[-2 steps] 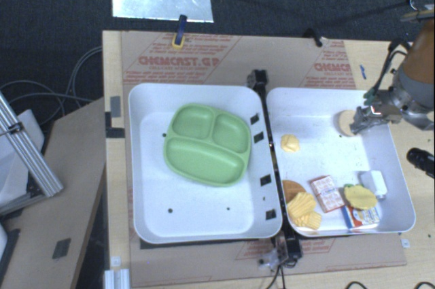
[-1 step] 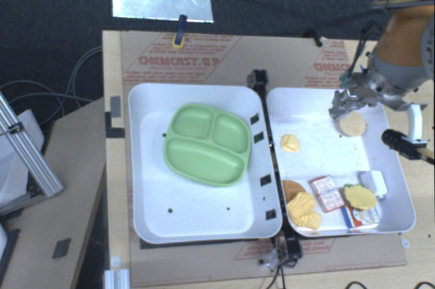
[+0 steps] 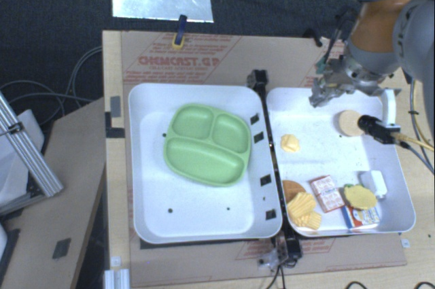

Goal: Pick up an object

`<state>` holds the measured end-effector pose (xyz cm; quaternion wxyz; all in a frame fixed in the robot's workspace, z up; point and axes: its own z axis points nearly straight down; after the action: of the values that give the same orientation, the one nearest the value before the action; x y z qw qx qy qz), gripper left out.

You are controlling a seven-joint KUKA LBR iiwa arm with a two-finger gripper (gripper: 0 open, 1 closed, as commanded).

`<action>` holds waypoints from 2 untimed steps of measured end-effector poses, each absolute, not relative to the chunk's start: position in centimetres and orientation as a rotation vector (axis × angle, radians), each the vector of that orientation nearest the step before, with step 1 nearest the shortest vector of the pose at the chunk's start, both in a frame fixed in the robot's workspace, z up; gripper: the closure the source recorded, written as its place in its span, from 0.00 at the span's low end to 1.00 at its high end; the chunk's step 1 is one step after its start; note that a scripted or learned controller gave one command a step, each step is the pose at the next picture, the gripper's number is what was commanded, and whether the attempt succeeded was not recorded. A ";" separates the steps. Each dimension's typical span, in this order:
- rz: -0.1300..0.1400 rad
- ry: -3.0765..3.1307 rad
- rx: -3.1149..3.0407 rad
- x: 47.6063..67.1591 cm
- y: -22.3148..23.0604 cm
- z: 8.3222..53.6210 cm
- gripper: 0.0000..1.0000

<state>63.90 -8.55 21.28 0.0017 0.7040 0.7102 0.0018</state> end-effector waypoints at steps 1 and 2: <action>0.008 2.227 2.210 66.6 -5.5 23.6 1.00; 0.001 2.222 2.219 66.2 -6.1 21.6 1.00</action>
<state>66.24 -6.15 21.58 0.0008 0.7067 0.7076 0.0002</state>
